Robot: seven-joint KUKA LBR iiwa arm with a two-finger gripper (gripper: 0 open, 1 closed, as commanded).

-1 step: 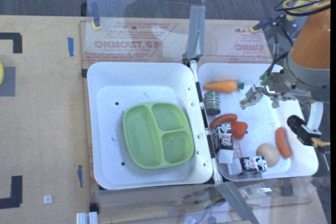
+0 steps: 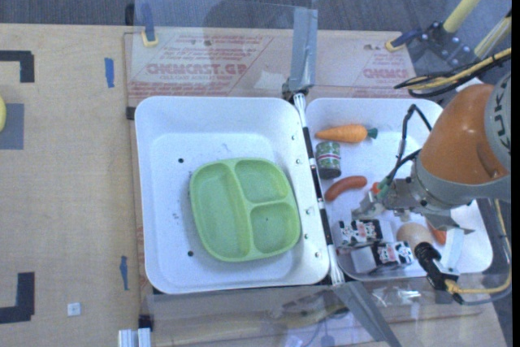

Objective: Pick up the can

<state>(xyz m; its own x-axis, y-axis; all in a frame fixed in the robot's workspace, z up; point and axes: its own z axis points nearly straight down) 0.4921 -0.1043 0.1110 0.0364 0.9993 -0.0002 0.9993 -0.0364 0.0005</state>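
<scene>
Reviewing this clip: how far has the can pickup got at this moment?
Nothing looks done: the can stands on the right bin floor by the left wall, between the carrot and the sausage. In hand: the gripper is low in that bin, nearer the camera, apart from the can. Left: reaching, gripping, lifting.

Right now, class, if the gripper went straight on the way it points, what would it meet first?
Probably the floor of the right bin near its left wall: the gripper points down and leftward. The can sits off that line. Depth is unclear.
</scene>
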